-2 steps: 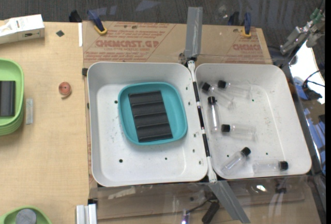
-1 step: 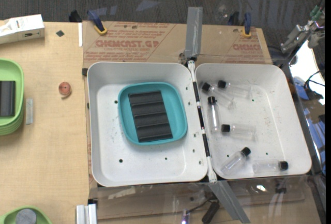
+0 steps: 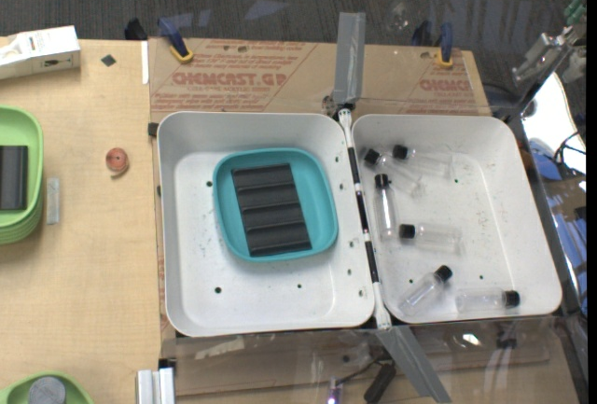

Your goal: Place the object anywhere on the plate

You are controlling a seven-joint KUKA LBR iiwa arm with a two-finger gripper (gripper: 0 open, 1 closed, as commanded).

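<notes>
You see small clear vials with black caps lying in the right bin (image 3: 490, 192): one nearest (image 3: 487, 299), one beside it (image 3: 426, 286), more farther back. The teal plate (image 3: 224, 202) sits in the left bin (image 3: 187, 243). You cannot tell how the jaws stand.

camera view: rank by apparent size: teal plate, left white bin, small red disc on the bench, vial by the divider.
1. left white bin
2. teal plate
3. vial by the divider
4. small red disc
Vial versus disc: the vial is longer but thin, so their areas look close.
</notes>
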